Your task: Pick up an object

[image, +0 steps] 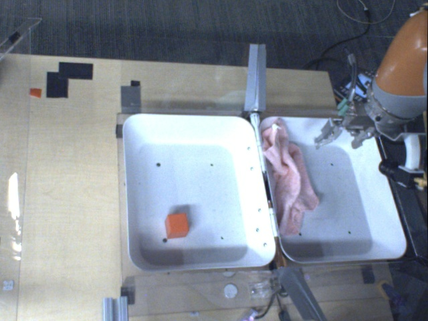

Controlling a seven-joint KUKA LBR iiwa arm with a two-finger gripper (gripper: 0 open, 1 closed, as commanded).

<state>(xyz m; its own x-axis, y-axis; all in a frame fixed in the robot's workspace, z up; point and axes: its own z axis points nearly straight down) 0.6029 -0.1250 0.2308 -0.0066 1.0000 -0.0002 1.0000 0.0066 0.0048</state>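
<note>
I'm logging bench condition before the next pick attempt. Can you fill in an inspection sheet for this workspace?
Surface: two shallow white bins, left bin and right bin, side by side on a pale wooden bench.
Job's things: orange block in the left bin's near part; pink cloth, crumpled, along the right bin's left wall.
Clutter: black patches and a small orange marker on the bench, far left.
Grippers: gripper open above the right bin's far end, nothing between its fingers.
Cables: thin cable loop on the floor beyond the bench.
Surroundings: dark carpet.
</note>
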